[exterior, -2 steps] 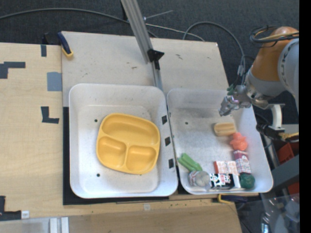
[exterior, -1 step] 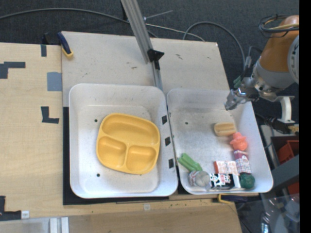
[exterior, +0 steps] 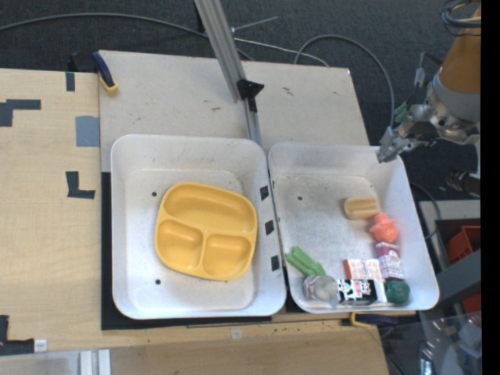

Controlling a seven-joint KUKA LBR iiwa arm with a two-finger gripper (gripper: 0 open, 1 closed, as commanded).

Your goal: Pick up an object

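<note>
End effector (exterior: pixel 388 148) hovers over the right bin's (exterior: pixel 312 209) far right rim, above the tan block (exterior: pixel 361 207); its grip state cannot be told.

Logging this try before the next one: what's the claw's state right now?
Claw: cannot be told; it sits over the right bin's upper right rim, nothing visibly held.

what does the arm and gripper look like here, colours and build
The arm is grey with a broad orange band above the wrist and a pale ring at its top. The wrist is silvery metal. The gripper is small, dark grey and angular. Thin dark cables run beside the wrist.
</note>
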